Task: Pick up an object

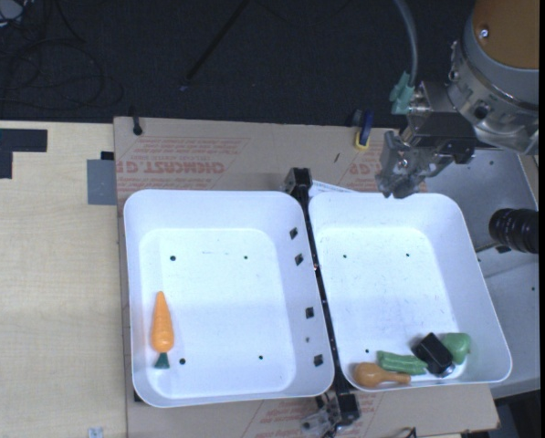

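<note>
Near rim, right bin (491, 336): orange pear-shaped toy (379, 375), green pod (401, 363), black block (433, 353) and green lump (456, 343) clustered together.
Gripper (398, 186): above the right bin's far rim, fingers pointing down; open or closed cannot be told; nothing seen between them.
Arm: enters from the upper right, orange band above the wrist, wrist tilted toward the bins.
Left bin (140, 272): 1 toy carrot (162, 325) near its left wall, well apart from the gripper.

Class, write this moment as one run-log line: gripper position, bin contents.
gripper: above right bin's far rim | left bin: orange toy carrot | right bin: green pieces, black block, tan pear-shaped toy
</note>
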Controlling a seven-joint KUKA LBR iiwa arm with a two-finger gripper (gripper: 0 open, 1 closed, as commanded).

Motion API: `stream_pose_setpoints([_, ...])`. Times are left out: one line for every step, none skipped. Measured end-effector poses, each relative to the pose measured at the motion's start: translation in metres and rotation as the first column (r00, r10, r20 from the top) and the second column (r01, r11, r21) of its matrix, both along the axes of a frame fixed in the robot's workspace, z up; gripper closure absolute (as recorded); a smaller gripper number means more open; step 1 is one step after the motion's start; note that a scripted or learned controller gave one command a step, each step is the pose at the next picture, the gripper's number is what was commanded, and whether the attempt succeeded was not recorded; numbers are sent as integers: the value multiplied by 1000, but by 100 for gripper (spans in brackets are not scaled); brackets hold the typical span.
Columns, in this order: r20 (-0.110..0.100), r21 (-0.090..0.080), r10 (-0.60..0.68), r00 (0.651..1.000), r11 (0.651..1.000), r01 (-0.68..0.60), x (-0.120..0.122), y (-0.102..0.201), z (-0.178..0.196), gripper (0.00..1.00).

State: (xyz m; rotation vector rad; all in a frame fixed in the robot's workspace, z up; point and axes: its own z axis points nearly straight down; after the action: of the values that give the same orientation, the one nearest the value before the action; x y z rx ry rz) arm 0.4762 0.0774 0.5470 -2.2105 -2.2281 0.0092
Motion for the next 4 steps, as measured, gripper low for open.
stream_pose_setpoints([-13,-2,-11,1000,1000,11,-2,-27,-145,100])
stream_pose_setpoints([4,2,-4,1000,1000,4,0,17,-122,100])
stream_pose_setpoints([-1,0,-10,1000,1000,10,5,-4,-158,100])
stream_pose_setpoints([4,2,-3,1000,1000,3,-1,45,-152,100])
